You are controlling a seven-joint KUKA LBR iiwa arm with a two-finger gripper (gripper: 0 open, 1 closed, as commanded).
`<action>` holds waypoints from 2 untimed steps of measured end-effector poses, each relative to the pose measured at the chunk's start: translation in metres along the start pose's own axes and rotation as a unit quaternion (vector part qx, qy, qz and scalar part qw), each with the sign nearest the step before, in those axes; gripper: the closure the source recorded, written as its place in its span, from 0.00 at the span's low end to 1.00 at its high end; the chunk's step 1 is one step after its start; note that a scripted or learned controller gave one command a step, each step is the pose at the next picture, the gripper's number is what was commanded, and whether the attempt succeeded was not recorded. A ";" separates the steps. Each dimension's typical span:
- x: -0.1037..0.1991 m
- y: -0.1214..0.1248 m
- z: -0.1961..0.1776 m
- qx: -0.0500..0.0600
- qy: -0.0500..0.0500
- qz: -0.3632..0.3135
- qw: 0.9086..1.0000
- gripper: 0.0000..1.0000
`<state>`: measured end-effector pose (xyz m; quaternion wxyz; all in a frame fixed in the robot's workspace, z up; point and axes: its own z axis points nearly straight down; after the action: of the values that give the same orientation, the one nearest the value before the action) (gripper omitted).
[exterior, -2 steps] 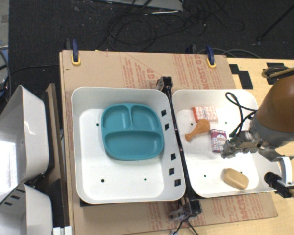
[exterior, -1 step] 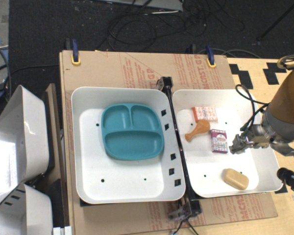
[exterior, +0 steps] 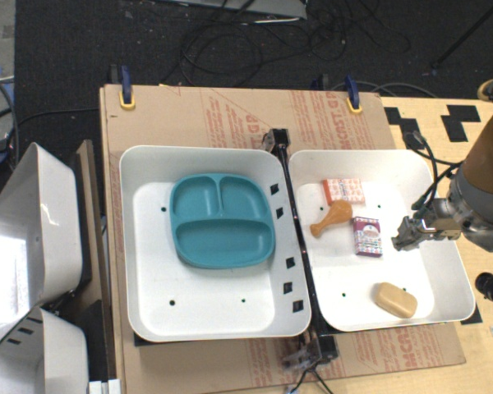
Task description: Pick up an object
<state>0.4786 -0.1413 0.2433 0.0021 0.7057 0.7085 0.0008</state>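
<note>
Two white bins (exterior: 140, 220) sit side by side; the gripper (exterior: 404, 238) waits by the right edge, near the purple box (exterior: 367, 236).

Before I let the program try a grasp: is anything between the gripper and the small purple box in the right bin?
Nothing visible. The gripper sits just right of the purple box, with bare bin floor between them.
</note>
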 end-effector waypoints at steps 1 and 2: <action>0.043 0.016 0.008 0.002 0.001 -0.002 1.000 1.00; 0.093 0.041 0.020 0.002 0.001 -0.002 1.000 1.00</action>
<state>0.5194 -0.0484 0.2235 0.0002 0.7043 0.7099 0.0003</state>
